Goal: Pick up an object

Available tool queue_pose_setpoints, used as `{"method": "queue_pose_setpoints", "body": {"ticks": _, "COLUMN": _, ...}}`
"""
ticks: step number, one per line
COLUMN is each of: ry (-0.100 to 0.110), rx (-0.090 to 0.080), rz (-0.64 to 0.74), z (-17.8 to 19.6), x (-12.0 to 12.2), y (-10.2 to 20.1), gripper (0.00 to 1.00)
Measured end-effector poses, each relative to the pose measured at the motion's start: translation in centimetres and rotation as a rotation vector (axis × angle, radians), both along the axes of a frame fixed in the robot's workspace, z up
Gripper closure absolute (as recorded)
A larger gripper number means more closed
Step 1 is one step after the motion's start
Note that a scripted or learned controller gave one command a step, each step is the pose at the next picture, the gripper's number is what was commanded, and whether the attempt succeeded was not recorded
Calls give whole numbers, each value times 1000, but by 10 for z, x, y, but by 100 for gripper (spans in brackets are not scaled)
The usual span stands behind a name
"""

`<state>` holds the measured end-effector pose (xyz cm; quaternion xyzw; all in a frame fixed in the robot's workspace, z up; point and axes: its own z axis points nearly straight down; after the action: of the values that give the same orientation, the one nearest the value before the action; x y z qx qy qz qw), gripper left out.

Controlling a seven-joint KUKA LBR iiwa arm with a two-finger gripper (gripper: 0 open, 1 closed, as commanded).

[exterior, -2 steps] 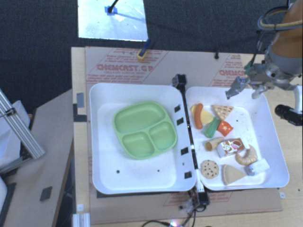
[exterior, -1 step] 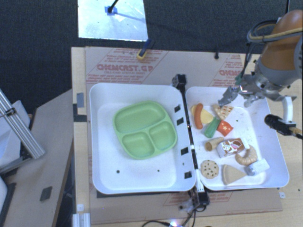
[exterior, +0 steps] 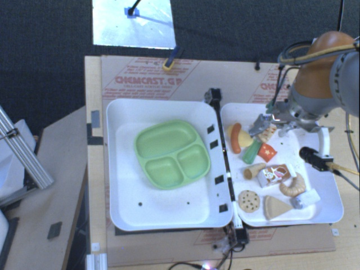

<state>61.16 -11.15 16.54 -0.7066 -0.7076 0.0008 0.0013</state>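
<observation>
Right now my jaws (exterior: 264,125) hover at the upper part of the right bin (exterior: 332,207), over a pale bread piece (exterior: 268,133); whether they are released or clenched I cannot tell. It looks like light, stiff toy food, best taken across its narrow sides. Just below lie a green-and-red piece (exterior: 257,151) and a hot dog (exterior: 236,136); left-centre, a green tray (exterior: 171,153).

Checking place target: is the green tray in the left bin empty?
Empty. All three compartments of the green tray show bare green; the toy food lies in the right bin.
</observation>
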Motion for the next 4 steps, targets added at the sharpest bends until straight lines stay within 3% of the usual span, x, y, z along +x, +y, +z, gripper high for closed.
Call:
{"method": "queue_pose_setpoints", "body": {"ticks": 2, "ry": -2, "rx": -1, "rz": -1, "z": -82, "x": 3, "y": 4, "gripper": 0}}
{"method": "queue_pose_setpoints", "body": {"ticks": 3, "ry": -5, "rx": -1, "rz": -1, "z": -70, "x": 4, "y": 3, "gripper": 100}}
{"method": "queue_pose_setpoints", "body": {"ticks": 4, "ry": -9, "rx": -2, "rz": 0, "z": -25, "x": 9, "y": -1, "gripper": 100}}
